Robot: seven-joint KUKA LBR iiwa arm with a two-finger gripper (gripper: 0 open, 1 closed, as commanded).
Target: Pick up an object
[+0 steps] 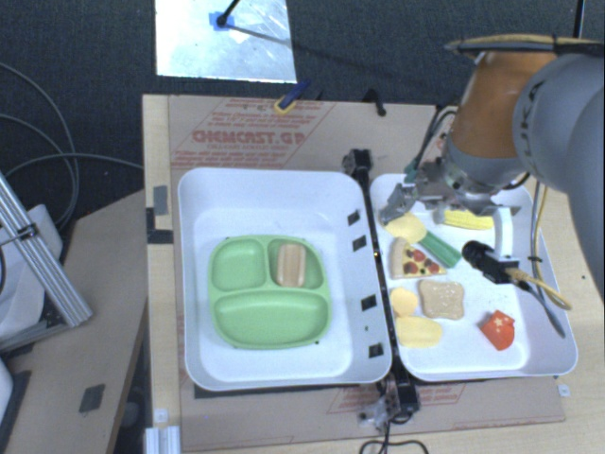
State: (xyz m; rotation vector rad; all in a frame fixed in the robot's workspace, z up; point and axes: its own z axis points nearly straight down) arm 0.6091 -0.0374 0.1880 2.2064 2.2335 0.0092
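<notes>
**A:** How far had you got with picking something up?

**B:** Not far, by my reading. Your claw (pixel 402 200) hung low over the upper left corner of the right bin (pixel 553 353), just above a yellow piece (pixel 408 228). I couldn't tell if it was open or closed.

**A:** And the rest?

**B:** The pizza slice (pixel 413 259), toast (pixel 441 299) and red block (pixel 498 328) lay loose in that bin. The lift was left to do.
</notes>
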